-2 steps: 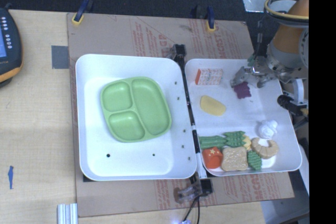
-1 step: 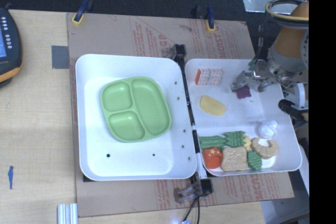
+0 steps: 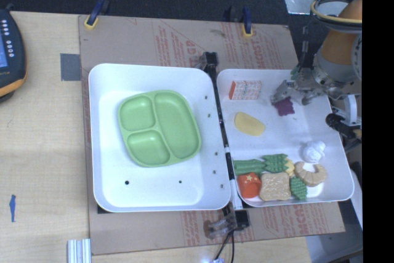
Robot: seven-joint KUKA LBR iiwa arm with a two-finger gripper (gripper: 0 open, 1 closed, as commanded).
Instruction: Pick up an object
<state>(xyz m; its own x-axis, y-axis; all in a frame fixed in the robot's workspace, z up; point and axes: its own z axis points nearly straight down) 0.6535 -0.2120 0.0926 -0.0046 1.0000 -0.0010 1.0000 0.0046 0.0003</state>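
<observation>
My gripper [image 3: 295, 90] hangs over the far right part of the right bin [image 3: 345, 160], reaching in from the right. A small purple object [image 3: 284, 108] lies on the bin floor just below and to the left of the gripper, partly under its edge. I cannot tell whether they touch. Further left in the same bin a red and white carton [image 3: 246, 90] lies near the far wall. A yellow, rounded piece [image 3: 249, 124] rests in front of the carton.
Toy foods crowd the near end of the right bin: a white garlic bulb [image 3: 313, 151], green vegetables [image 3: 265, 164], a tomato [image 3: 248, 184], a bread slice [image 3: 275, 186]. The left bin [image 3: 104, 182] holds a green divided plate [image 3: 159, 127]. A handheld controller [image 3: 9, 52] lies at the bench's left edge.
</observation>
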